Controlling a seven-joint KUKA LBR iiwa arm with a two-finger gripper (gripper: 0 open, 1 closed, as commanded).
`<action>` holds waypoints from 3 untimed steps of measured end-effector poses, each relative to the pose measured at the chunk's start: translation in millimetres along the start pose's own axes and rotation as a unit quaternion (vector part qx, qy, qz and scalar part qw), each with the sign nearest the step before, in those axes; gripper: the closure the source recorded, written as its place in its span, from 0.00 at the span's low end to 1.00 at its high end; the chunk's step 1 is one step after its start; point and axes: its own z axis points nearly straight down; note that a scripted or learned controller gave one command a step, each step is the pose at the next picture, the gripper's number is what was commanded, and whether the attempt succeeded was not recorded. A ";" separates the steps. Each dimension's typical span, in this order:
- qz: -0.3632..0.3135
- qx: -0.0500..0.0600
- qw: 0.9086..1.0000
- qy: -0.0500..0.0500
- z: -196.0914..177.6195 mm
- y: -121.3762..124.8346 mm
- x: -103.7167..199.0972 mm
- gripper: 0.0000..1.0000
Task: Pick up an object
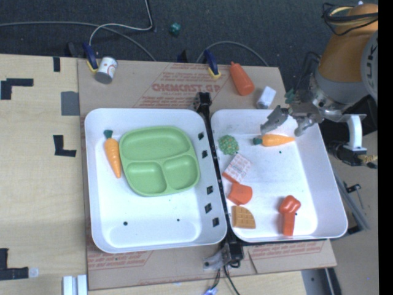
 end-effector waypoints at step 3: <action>-0.001 -0.004 1.000 -0.001 126.4 54.0 -20.5 0.00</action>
